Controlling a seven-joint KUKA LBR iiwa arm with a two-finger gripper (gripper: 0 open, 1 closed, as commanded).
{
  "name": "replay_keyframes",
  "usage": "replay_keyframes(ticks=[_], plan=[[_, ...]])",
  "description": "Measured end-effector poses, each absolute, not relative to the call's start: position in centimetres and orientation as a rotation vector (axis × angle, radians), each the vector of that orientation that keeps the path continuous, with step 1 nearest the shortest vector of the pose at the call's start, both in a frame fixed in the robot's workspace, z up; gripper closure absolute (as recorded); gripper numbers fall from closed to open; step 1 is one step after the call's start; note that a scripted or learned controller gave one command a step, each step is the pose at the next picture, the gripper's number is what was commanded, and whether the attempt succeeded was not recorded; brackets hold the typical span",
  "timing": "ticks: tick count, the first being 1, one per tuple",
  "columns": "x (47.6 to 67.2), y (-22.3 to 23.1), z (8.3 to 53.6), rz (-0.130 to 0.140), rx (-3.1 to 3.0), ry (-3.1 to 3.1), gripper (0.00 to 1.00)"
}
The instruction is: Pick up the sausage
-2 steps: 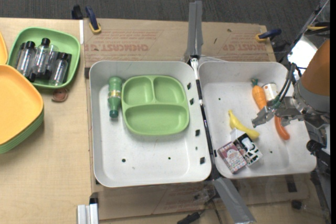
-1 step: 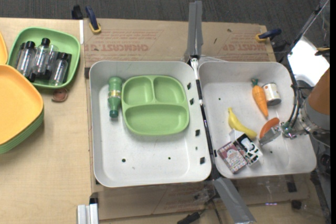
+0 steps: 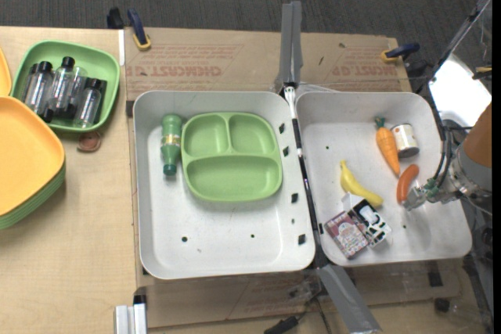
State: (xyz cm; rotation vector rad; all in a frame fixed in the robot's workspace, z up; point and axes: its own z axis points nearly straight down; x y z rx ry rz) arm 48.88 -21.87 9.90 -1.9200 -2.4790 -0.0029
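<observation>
**Gripper at the sausage near the right bin's outer wall**

The sausage (image 3: pixel 406 183), reddish-orange, lies tilted in the right bin (image 3: pixel 344 109), close to that bin's right wall. The gripper (image 3: pixel 419 194) sits low at the sausage's lower end, touching or nearly touching it; how far its fingers are spread and whether they have hold of anything cannot be told. The arm (image 3: pixel 473 160) comes in over the right wall.

Just above the sausage lies a carrot (image 3: pixel 387 148), its tip almost meeting the sausage's upper end, and a small can (image 3: pixel 405 138) rests beside the carrot. To the left, a banana (image 3: pixel 357 184) lies near the bin's middle, with bare floor between it and the sausage. Below the banana are a black-and-white packet (image 3: pixel 371 221) and a pink packet (image 3: pixel 346 234), near the front edge.

The left bin (image 3: pixel 227 246) holds a green divided plate (image 3: pixel 232 156) and a green bottle (image 3: pixel 171 142) along the plate's left side; its front half is open floor.
</observation>
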Motion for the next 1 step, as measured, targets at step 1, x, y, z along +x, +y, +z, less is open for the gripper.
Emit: replay_keyframes(ticks=[1], plan=[[52.36, -15.73, 17.98, 0.001, -1.932, -2.478, 1.0]])
